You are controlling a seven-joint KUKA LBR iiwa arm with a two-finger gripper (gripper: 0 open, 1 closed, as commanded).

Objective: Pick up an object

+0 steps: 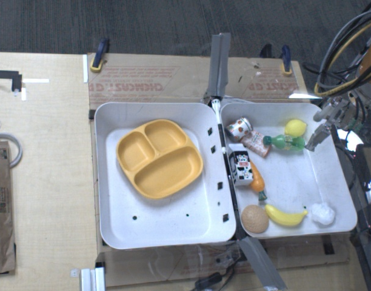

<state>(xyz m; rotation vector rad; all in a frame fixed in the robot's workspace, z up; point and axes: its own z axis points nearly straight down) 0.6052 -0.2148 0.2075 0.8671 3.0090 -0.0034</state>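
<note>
Green bottle (285,142) lengthwise left-right, seemingly.

The arm's wrist end (338,115) is grey metal, angular and blocky, with one slim grey finger (317,137). Behind it, beyond the right bin's (331,180) far right corner, loop bundled black and yellow cables (346,47).

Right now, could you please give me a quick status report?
Gripper at right bin's far right edge, holding nothing. Green bottle and lemon nearest. Nothing blocking.
</note>
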